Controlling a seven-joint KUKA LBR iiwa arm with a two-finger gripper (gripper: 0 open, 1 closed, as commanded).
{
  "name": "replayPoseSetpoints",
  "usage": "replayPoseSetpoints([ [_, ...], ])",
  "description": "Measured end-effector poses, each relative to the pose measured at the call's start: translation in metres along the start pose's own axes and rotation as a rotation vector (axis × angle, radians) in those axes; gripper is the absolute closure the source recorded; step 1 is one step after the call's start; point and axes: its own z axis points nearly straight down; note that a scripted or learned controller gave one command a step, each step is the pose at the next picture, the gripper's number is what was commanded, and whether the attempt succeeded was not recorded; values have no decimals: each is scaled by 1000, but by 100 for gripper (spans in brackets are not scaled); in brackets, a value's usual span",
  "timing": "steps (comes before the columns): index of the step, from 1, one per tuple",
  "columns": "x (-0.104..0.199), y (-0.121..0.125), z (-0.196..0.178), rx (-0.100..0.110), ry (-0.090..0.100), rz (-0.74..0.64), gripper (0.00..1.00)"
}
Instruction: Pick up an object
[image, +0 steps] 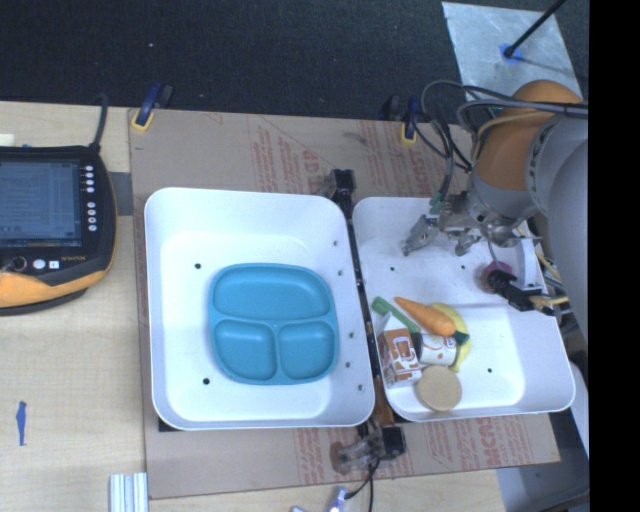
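My gripper (440, 241) hangs over the far part of the right bin (530, 375); its two fingers stand open and nothing is between them. Nearer the front of that bin lies a pile of small things: an orange carrot (425, 315) across a yellow banana (457, 321), a can (441, 350), a small brown and white carton (398, 358), a round tan disc (438, 390) and a green piece (384, 308). The pile sits apart from the gripper, toward the front left of it.
The left bin (180, 300) holds a blue divided plate (272, 322). A tablet-like controller (50, 220) lies on the bench at the far left. The grey arm with its orange band (510, 150) comes in from the right over the bin's far corner.
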Motion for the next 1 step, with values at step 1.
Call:
replayPoseSetpoints([
  [1,-46,1,-124,-1,-1,2,0],
])
